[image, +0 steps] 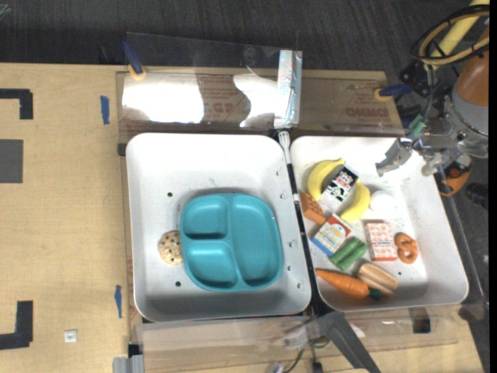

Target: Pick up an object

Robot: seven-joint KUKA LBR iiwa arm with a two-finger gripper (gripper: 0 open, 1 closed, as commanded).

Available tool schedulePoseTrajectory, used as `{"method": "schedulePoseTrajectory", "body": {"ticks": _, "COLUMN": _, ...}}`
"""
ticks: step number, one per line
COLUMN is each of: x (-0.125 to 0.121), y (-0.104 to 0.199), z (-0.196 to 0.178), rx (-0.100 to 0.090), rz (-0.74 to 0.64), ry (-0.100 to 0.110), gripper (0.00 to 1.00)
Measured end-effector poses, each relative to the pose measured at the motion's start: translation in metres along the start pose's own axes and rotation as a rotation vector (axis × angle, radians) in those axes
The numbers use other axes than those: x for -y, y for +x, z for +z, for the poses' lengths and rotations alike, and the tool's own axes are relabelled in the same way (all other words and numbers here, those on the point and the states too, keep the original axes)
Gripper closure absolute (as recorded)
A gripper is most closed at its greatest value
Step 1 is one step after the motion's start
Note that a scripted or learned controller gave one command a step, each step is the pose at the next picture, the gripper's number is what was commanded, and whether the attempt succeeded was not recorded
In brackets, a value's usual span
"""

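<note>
This is a robotics lab, not a kitchen. A plywood bench [54, 208] marked with black tape corners [19, 103] and blue tape tabs [104, 109] carries two white bins [147, 158]. The food in them is toy play food [353, 231]. At the upper right, bundled yellow and black cables [454, 33] hang over dark carpet [233, 6].

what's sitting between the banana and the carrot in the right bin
In the camera view, between the banana and the carrot lie a small white, red and blue carton and a green item.
</note>
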State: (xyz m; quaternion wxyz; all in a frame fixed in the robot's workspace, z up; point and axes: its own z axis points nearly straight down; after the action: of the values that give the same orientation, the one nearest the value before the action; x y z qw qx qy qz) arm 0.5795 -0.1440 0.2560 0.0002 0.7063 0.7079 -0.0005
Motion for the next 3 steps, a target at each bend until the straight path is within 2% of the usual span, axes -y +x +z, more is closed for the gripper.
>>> {"method": "schedulePoseTrajectory", "body": {"ticks": 1, "x": 0.046, "y": -0.019, "z": 0.134, "rx": -0.003, "rz": 0.048, "ry": 0.01, "gripper": 0.0}}
{"method": "schedulePoseTrajectory", "body": {"ticks": 2, "x": -0.021, "y": 0.025, "z": 0.169, "rx": 0.001, "rz": -0.244, "ry": -0.007, "gripper": 0.0}}
{"method": "schedulePoseTrajectory", "body": {"ticks": 3, "x": -0.077, "y": 0.018, "z": 0.171, "rx": -0.016, "rz": -0.131, "ry": 0.056, "gripper": 0.0}}
